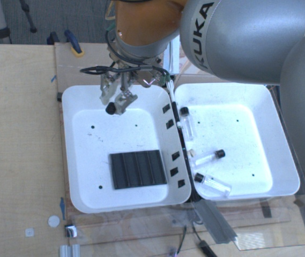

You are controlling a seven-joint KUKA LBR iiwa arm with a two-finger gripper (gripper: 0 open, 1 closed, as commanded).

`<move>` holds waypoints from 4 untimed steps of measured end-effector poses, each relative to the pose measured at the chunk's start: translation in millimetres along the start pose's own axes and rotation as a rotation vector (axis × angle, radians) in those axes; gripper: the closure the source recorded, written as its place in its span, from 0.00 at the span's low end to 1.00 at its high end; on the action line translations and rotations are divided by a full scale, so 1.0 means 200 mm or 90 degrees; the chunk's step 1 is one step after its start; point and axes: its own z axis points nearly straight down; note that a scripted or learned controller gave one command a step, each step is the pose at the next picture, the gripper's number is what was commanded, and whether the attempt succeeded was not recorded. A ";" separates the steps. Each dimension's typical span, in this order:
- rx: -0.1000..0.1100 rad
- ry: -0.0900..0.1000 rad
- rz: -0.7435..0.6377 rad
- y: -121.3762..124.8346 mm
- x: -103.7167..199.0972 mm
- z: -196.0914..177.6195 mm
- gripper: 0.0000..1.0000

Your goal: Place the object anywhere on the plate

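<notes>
The black ribbed rectangular plate lies flat in the near half of the left shallow white bin. Its top face is bare, so it is ready to receive a load anywhere on its surface. The two-finger gripper hangs above the bin floor beyond the plate's far edge, toward the plate's left end and well apart from it. The state of its jaws cannot be told from this view, and nothing can be confirmed as held. The likely candidates for the object are three clear plastic vials with black caps, all to the right of the plate in the right shallow white bin. The first vial lies beyond the plate's far right corner, close along the wall nearest the plate. The second vial lies level with the plate's far edge. The third vial lies level with the plate's near edge. Judgement: no vial is on the plate, so the placement is not yet done. A pick on the far side of the divide from the plate is needed first.
</notes>
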 end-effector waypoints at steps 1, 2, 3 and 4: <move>0.001 -0.003 -0.036 -0.01 0.01 -0.10 1.00; 0.002 -0.004 -0.078 -0.08 -0.03 -0.12 1.00; 0.002 -0.004 -0.112 -0.09 -0.02 -0.16 1.00; 0.002 -0.002 -0.158 -0.11 0.00 -0.16 1.00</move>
